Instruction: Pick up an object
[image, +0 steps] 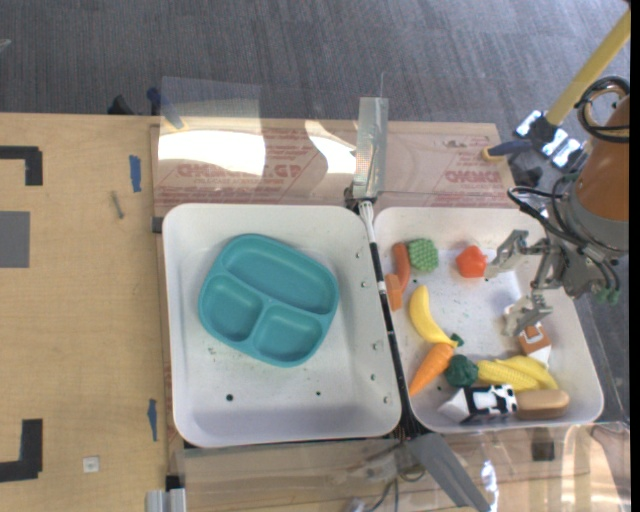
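You are looking at the gripper (517, 283) hanging over the right bin (590, 385), near that bin's three o'clock edge, its two fingers (508, 247) spread wide apart and closing on nothing. By the look of it, the approach step is underway and the grasp is not yet made. No particular object is named as the target, so any toy in this bin is serving as one.

Directly below the gripper, toward six o'clock, a small orange-and-white piece (534, 342) is lying; it is too small to identify. An orange round toy (471, 262) is sitting at nine o'clock from the fingers, a little apart.

Your next move, as a judgement, is calling for a descent squarely over one item, with the fingers straddling it, well off the bin wall and off its neighbours.

Counting the right bin, you are seeing: one banana (426, 315), one carrot (429, 367), one green leafy vegetable (422, 254) with an orange stick-shaped piece (399, 274) touching it, one broccoli (461, 371), one corn cob (518, 373), one black-and-white cow figure (484, 402) and one tan bread-like roll (542, 403). Those along the six o'clock edge are crowding together, touching.

The left bin (185, 300) is holding one teal divided plate (268, 298) with three compartments. Two bins are standing side by side
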